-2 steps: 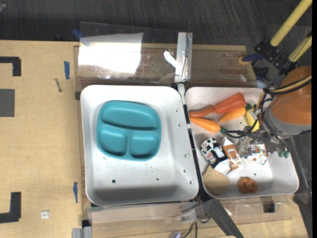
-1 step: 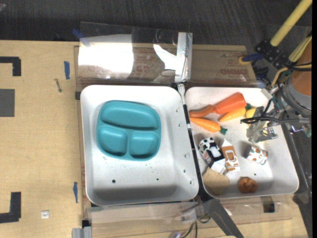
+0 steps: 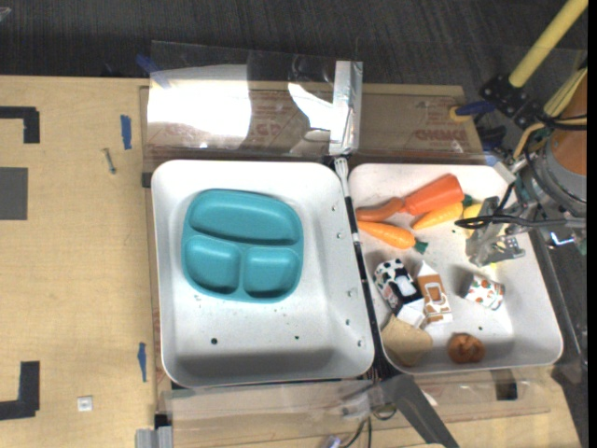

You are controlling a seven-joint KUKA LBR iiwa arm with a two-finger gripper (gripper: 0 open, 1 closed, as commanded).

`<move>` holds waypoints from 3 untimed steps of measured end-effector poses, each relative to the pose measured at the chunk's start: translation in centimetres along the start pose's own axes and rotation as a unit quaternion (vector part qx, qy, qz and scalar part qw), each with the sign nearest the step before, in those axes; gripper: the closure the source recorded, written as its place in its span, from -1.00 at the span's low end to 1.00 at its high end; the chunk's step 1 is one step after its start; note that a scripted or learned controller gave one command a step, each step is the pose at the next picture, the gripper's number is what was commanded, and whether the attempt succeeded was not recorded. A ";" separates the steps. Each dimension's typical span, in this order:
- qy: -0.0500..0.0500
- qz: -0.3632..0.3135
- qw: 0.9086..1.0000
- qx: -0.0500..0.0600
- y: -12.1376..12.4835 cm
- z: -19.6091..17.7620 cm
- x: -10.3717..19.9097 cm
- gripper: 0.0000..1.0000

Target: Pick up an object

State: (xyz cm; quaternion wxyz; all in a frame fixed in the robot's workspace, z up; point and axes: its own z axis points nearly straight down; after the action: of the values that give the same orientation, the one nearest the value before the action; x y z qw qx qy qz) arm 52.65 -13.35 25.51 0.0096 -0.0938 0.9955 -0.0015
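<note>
the left bin (image 3: 177, 343) held a teal divided plate (image 3: 244, 243), which played no part in the pick. the right bin (image 3: 541, 306) held all the small things, and the arm (image 3: 571, 171) reached in over its far right side. the gripper (image 3: 488, 243) hung low near the bin's right half, just above a small white toy with red spots (image 3: 483, 294); whether it was spread or pressed together could not be told, and nothing showed pinched in it.

to do the step well, the gripper probably needed to come down square over one thing that lay apart from its neighbours. the spotted toy looked the likeliest target, being nearest and standing clear. the carrots (image 3: 424, 203) lay bunched and touching, so a grab there risked a glancing hit.

smaller things lay toward the near edge: a tan lump (image 3: 408, 341), a black and white toy (image 3: 395, 280), an orange and white block (image 3: 433, 297) and a brown ball (image 3: 465, 347).
</note>
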 end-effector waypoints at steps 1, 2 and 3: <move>0.005 0.052 0.999 -0.002 5.8 -1.6 -3.6 1.00; 0.005 0.106 0.994 -0.001 5.7 -2.5 -7.8 1.00; 0.005 0.100 0.995 -0.001 1.4 -3.6 -12.5 1.00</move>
State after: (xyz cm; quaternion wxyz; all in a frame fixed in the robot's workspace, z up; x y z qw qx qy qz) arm 64.59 -9.62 29.32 0.0045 0.0059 1.0000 -0.0004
